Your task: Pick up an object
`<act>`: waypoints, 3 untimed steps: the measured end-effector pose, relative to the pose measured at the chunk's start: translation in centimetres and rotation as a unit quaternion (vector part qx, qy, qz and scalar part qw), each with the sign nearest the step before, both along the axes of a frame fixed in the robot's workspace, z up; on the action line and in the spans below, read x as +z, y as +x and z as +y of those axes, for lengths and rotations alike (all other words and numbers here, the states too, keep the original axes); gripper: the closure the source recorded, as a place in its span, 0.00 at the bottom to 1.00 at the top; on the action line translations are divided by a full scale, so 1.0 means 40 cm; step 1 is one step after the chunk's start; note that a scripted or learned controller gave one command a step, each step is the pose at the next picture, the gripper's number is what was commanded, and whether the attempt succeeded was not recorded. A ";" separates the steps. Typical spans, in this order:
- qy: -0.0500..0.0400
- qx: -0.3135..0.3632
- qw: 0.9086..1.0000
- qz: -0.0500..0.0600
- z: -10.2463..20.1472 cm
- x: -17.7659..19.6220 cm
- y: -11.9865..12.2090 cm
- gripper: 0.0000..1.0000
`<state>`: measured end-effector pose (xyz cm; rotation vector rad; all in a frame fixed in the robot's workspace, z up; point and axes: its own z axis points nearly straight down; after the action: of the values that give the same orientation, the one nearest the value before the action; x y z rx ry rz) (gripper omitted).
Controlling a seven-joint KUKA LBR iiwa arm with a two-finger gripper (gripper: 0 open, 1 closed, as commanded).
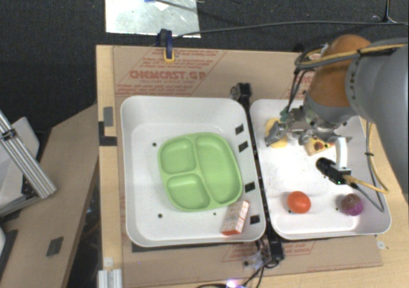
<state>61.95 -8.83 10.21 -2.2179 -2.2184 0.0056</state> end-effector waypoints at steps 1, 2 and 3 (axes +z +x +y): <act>0.000 0.000 1.000 -0.004 0.000 0.037 0.006 1.00; -0.001 0.002 1.000 -0.007 0.012 0.197 0.012 1.00; -0.001 0.002 1.000 -0.007 -0.010 0.347 0.028 1.00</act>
<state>63.09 -9.22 24.07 -2.2225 -2.2310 -0.0082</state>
